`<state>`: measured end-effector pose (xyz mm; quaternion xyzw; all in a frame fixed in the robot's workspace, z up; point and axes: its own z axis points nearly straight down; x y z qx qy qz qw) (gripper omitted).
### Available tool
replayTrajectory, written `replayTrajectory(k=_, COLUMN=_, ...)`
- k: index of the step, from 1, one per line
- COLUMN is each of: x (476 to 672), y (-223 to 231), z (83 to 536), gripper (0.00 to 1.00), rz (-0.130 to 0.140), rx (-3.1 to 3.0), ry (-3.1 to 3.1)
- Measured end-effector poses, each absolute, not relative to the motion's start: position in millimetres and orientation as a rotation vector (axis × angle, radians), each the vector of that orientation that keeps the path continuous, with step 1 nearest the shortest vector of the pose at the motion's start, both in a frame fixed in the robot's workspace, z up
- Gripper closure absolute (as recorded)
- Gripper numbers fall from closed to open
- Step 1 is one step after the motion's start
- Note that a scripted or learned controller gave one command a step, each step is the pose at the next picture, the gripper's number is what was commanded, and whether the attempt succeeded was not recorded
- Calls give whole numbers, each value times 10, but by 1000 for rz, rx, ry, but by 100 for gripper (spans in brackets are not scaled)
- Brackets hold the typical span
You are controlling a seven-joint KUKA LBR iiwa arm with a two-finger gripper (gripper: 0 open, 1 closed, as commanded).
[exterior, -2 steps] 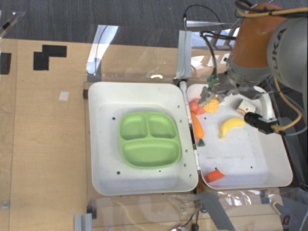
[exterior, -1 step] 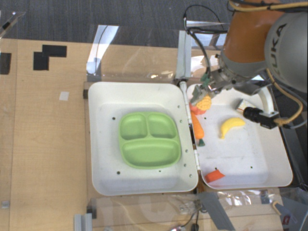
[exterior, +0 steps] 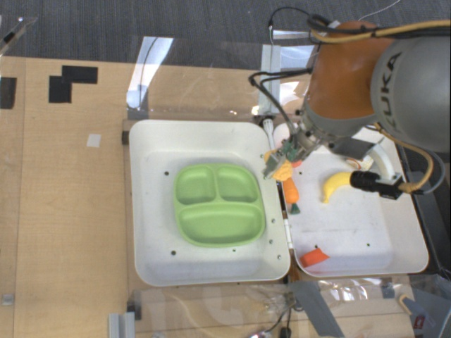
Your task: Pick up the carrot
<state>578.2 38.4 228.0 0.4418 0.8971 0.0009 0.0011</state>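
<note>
Carrot (exterior: 289,190), banana (exterior: 335,184) in right bin (exterior: 394,248); green plate (exterior: 218,204) in left bin (exterior: 151,259); claw (exterior: 280,162) state unclear.

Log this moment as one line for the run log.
task: pick up carrot | pincer above carrot's upper end, right bin | grasp: unclear | banana beside

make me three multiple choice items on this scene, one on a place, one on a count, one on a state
1. Where is the green plate?
A. left bin
B. right bin
C. on the bench

2. How many sections does the plate have?
A. two
B. three
C. five

3. How does the banana lie?
A. on the floor of the right bin
B. on the plate
C. on the carrot

Answers: 1 A, it sits mid left bin. 2 B, two small above one wide. 3 A, it rests on white floor, apart from the carrot.
</note>
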Motion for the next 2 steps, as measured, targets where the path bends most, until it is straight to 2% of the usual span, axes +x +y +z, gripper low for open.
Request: replayTrajectory(k=2, x=5824, y=391, z=2486, gripper=100, rz=11, rx=1383, ry=2810)
